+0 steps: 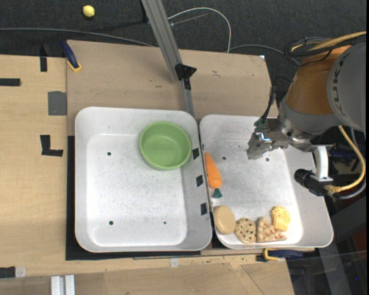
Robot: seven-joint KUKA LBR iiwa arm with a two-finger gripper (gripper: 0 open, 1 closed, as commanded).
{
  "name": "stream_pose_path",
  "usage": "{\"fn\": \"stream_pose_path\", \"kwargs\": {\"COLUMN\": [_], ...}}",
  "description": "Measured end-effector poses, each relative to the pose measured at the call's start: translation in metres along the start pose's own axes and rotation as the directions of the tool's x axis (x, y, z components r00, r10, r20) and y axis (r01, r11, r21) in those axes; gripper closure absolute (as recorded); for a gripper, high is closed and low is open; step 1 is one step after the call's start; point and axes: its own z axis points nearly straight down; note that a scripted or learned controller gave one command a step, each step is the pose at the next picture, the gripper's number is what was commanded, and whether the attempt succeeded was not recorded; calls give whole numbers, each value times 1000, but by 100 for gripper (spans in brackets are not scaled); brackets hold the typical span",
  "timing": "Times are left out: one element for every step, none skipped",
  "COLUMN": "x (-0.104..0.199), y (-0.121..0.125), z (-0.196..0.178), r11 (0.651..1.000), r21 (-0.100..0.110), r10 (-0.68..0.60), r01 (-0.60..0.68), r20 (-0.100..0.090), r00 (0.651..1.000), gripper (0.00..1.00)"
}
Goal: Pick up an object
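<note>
My gripper hangs over the upper middle of the right bin, with nothing seen between its fingers. An orange carrot lies along that bin's left wall, well to the gripper's lower left. Along the bin's front edge sit a tan bread roll, a chocolate-chip cookie, a pinkish waffle-like piece and a yellow corn-like piece. A green bowl stands in the upper right of the left bin.
A grey metal pole slants down from the top to the gap between the bins. A black part of the arm overhangs the right bin's right rim. A small yellow ball lies on the dark floor beyond the bench.
</note>
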Motion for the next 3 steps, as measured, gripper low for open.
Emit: {"fn": "stream_pose_path", "kwargs": {"x": [2, 2, 55], "y": [11, 12, 21], "z": [-57, -101, -82], "r11": [1000, 1000, 1000], "r21": [-2, -1, 5], "r10": [-1, 0, -4], "r01": [1, 0, 4], "r20": [1, 0, -1], "r00": [1000, 1000, 1000], "gripper": [100, 100, 100]}}
